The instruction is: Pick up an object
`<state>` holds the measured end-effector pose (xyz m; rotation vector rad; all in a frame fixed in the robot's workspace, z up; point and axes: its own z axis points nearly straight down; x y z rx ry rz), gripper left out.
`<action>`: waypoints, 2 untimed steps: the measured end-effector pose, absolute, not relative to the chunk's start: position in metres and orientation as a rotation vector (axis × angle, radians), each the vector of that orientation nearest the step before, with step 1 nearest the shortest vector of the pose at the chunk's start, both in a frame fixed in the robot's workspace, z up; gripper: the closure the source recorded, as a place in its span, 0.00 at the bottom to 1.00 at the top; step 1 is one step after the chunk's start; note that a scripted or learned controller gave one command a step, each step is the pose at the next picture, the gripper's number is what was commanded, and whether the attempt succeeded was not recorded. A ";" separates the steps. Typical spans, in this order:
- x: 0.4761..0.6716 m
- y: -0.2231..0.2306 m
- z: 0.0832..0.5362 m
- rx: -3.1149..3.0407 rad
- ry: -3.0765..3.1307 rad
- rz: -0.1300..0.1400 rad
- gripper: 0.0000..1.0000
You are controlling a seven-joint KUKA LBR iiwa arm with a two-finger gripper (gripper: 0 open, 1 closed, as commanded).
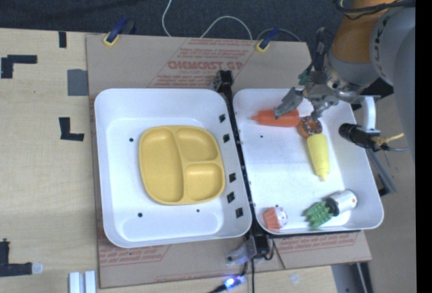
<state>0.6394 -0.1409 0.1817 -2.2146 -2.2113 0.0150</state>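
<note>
Tool: my tool (305, 106) hangs over the far part of the right bin (368, 214), fingers spread wide, with nothing between them.
Fingers: one dark finger (289, 103) points left and lies over the right end of the toy carrot; the other reaches down near a small brown round piece (310, 126).
Toy carrot: the orange toy carrot (271, 118) lies flat on the bin floor, tip toward the left, just under my tool.
Toy corn cob: the yellow toy corn cob (318, 154) lies just near of the brown piece, lengthwise from far to near.
Near end of right bin: a green toy vegetable (317, 212) lies beside a white cylinder (344, 200); a small orange and white toy (273, 217) sits at the near left corner.
My arm: the orange band (364, 18) sits above the wrist, at the far right.
Left bin: the left bin (115, 217) holds a yellow divided plate (181, 164) with three compartments.
Bench: both bins rest on a cardboard sheet (189, 62) on the bench (40, 170).
</note>
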 end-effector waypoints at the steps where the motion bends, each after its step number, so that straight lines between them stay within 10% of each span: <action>1: 0.643 -0.141 0.189 -2.219 -2.222 0.002 0.00; 2: 0.639 -0.137 0.145 -2.217 -2.220 0.007 0.00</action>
